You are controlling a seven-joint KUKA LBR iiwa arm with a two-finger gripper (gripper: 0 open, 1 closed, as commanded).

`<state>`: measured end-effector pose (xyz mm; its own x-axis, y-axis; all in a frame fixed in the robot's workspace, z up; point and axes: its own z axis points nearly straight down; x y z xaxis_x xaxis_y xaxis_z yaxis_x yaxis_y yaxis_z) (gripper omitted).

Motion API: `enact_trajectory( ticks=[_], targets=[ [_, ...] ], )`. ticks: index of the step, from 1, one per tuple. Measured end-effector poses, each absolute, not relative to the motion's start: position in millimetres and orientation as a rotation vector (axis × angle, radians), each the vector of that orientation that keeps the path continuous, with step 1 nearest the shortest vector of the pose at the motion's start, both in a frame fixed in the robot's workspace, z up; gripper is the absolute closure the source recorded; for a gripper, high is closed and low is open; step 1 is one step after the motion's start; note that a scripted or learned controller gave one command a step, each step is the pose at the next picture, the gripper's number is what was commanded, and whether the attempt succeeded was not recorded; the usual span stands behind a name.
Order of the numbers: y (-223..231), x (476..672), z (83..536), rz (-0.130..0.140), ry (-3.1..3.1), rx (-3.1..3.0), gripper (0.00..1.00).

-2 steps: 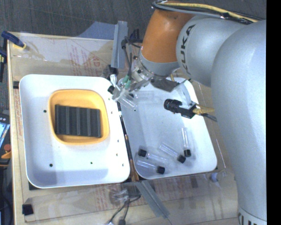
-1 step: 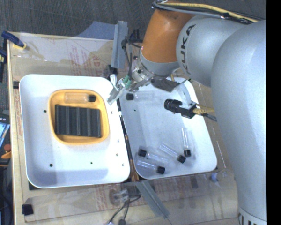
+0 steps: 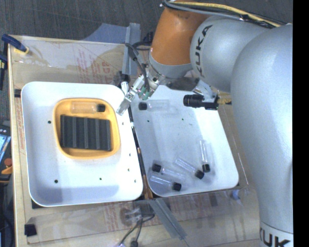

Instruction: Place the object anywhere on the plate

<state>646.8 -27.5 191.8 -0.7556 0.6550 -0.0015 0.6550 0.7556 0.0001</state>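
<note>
Claw above the seam between the two bins, at their far edge; capped vial lying on the plate.

The claw hangs under the arm's orange band, over the far left corner of the right bin and tilted toward the left bin; whether it is released or clenched cannot be told, and nothing is seen in its grasp. Just beside it, near the right bin's far edge, a second vial lies flat with its black cap toward the claw. The capped vial, clear with a black cap, rests along the far rim of the yellow plate with its cap toward the right bin, beside the plate's dark ridged centre; the plate sits in the far half of the left bin. Several loose vials lie scattered toward the near edge of the right bin, well apart from the claw.
</note>
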Motion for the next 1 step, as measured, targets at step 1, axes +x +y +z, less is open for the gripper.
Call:
enact_trajectory(
  ticks=[1],
  targets=[
    [-53.6,648.4,192.7,0.0,3.105,0.447,0.0]
  ],
)
